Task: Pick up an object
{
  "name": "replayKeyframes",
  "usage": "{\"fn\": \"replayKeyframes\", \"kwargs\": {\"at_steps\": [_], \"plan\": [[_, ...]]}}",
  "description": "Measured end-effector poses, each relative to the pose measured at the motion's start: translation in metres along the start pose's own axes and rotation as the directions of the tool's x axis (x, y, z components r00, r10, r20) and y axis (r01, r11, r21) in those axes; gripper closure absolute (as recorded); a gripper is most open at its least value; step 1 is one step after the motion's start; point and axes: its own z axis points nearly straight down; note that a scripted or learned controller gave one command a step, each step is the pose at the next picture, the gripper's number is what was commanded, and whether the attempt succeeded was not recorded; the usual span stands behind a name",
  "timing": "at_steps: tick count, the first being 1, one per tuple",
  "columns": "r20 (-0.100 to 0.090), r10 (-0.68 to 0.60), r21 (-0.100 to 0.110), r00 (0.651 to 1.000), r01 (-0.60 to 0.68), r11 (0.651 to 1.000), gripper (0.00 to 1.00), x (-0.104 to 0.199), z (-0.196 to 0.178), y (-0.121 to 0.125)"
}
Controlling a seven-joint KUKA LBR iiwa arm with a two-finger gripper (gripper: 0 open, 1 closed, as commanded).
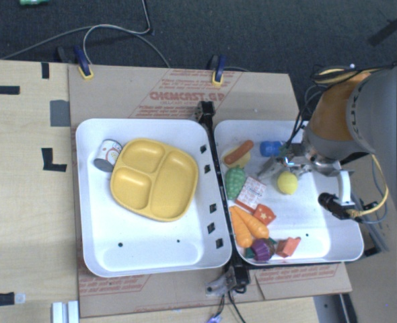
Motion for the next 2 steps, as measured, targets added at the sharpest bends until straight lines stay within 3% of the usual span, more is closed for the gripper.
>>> {"fn": "replayKeyframes", "kwargs": {"at_steps": [1,2], "plan": [[0.002,0.002,-0.003,1.000,-0.002,1.000,0.00,0.015,0.000,-0.039],[0.009,0.005,-0.004,1.000,-0.005,1.000,0.00,0.053,0.000,0.021]]}}
